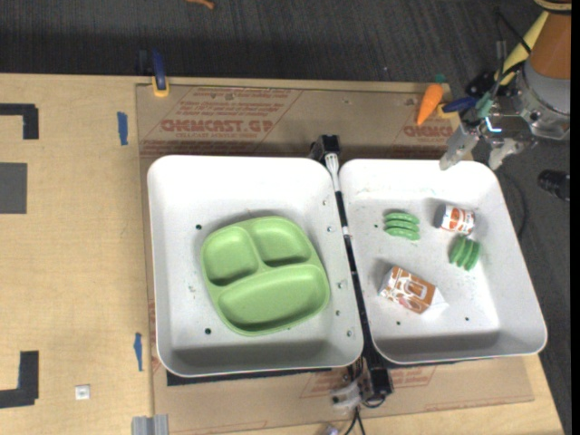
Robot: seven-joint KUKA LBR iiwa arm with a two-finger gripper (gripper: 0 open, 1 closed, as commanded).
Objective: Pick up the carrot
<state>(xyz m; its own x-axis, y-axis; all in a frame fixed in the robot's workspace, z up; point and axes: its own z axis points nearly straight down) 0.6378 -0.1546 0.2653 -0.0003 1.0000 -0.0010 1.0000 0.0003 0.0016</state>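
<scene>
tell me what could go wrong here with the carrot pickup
1. The carrot lies outside both bins on the brown board behind the right bin, so a search inside the bin would likely miss it.
2. The tool hangs over the right bin's back rim; a low move toward the carrot might clip that rim.
3. The carrot is small and could roll away if nudged.

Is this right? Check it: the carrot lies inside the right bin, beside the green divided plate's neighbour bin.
Wrong in one respect. The camera view shows the carrot outside the right bin, on the bench just beyond its far rim. The divided plate is in the other bin.
</scene>
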